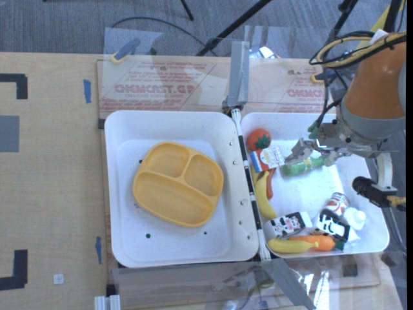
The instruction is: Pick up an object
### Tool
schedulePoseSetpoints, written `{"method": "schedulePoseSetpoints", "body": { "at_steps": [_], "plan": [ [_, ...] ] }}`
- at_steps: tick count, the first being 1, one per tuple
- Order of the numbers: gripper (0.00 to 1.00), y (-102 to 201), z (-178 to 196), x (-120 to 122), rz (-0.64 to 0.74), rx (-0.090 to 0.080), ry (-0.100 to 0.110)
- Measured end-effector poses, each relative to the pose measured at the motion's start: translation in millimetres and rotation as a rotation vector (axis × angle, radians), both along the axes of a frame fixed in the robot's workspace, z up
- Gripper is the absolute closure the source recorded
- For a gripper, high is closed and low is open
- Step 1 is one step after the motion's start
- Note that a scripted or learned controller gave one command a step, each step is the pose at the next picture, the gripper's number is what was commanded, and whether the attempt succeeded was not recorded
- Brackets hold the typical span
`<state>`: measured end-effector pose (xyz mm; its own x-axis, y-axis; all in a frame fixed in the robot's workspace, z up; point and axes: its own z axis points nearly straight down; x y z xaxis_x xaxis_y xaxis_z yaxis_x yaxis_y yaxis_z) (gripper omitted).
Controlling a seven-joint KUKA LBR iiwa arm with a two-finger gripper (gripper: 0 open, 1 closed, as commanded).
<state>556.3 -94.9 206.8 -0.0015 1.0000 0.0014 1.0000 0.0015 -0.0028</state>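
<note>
The right bin (pixel 308 192) holds several small objects. A green oblong item (pixel 302 168) lies near its middle, and my gripper (pixel 310 151) hangs just above and behind it, close to touching. A red tomato (pixel 259 138) sits at the bin's back left, with a white packet (pixel 271 155) beside it. A yellow banana (pixel 263 197) lies along the left wall. At the front lie an orange carrot (pixel 317 242), a black-and-white box (pixel 290 223) and a small can (pixel 336 203).
The left bin (pixel 129 141) bears a yellow divided plate (pixel 179 183). A raised divider (pixel 244 173) separates the two bins. The arm's orange band (pixel 381 82) looms over the right bin's back right corner. A clear panel (pixel 168 82) stands behind the bins.
</note>
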Motion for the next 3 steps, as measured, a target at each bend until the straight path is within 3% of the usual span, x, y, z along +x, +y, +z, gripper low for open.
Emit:
{"method": "schedulePoseSetpoints", "body": {
  "at_steps": [1,2,3],
  "plan": [
    [0.00,-35.3,-120.8,32.0,0.055,-0.002,-0.007],
    [1.00,-35.6,-108.8,33.5,0.053,-0.003,-0.012],
    [1.00,10.2,50.4,77.5,0.123,-0.002,-0.005]
  ]
}}
